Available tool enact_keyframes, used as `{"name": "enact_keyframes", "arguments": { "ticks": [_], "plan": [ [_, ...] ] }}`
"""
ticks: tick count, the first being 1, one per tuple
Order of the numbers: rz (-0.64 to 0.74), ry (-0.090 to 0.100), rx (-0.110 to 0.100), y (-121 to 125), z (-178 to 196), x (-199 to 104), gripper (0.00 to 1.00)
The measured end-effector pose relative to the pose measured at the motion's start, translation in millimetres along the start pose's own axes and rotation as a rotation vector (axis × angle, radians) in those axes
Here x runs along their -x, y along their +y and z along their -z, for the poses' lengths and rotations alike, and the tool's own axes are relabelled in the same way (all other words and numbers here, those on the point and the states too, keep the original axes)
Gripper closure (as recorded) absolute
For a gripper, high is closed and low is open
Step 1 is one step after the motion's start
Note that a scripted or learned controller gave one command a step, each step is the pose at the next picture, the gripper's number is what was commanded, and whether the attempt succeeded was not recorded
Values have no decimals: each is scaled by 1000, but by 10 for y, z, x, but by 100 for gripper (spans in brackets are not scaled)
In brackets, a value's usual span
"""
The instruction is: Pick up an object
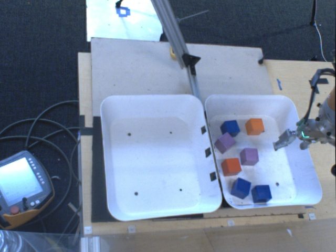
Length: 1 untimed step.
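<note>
The right bin [294, 105] holds several small cubes. At the back lie a blue cube [230, 127] and an orange cube [254, 126]. Two purple cubes [225, 142] [249, 156] and a red-orange cube [231, 166] sit in the middle. Two more blue cubes [241, 187] [261, 193] rest near the front rim. My gripper [294, 142] hangs over the right side of this bin, to the right of all the cubes. Its fingers [283, 139] stand open, with nothing between them.
The left bin [107, 114] sits beside the right one, with dark clips along their shared wall. A slanted metal pole [168, 20] crosses the board behind the bins. A teach pendant [21, 188] and cables lie on the floor at left.
</note>
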<state>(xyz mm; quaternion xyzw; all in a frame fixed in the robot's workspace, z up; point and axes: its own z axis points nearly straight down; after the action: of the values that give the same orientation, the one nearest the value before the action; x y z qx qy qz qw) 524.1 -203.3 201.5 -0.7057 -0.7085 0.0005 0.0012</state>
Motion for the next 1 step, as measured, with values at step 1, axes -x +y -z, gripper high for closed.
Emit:
{"name": "enact_keyframes", "arguments": {
  "ticks": [1],
  "plan": [
    [0, -1, 4, 10, 19, -2, 0]
  ]
}}
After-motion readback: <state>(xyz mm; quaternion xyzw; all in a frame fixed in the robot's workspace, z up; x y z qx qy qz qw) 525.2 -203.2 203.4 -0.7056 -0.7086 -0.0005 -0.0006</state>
